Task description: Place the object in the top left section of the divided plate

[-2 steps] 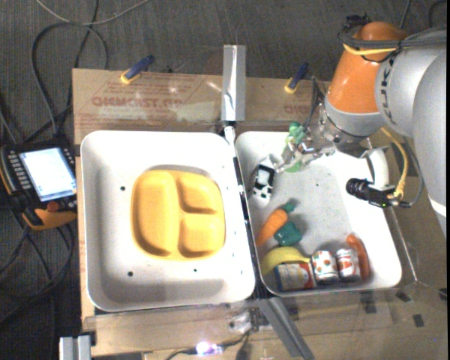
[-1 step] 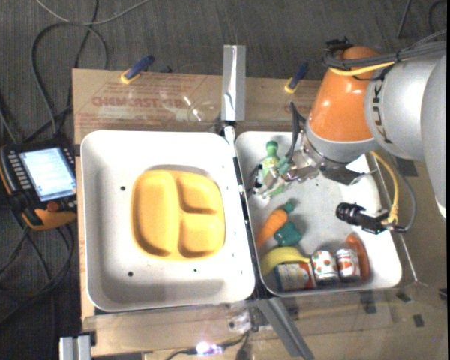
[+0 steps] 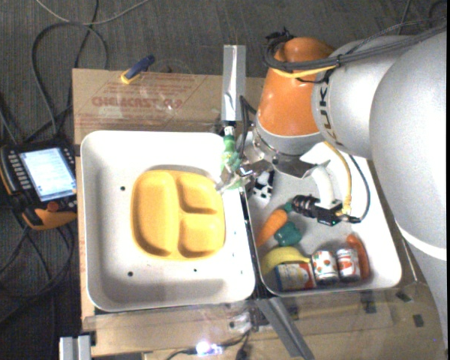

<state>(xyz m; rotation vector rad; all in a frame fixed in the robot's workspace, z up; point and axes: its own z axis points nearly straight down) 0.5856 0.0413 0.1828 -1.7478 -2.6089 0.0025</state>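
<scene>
Gripper (image 3: pixel 236 172) above divided plate's (image 3: pixel 179 213) upper right corner (near bin divider); jaw opening cannot be told, small green object (image 3: pixel 229 152) beside it.

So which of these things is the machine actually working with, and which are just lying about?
In the job:
- yellow divided plastic plate in the left white bin
- two-finger gripper at the plate's upper right rim; whether it carries anything is unclear

Lying about:
- orange toy carrot
- yellow toy banana
- small red-labelled cans
- handheld screen pendant
</scene>
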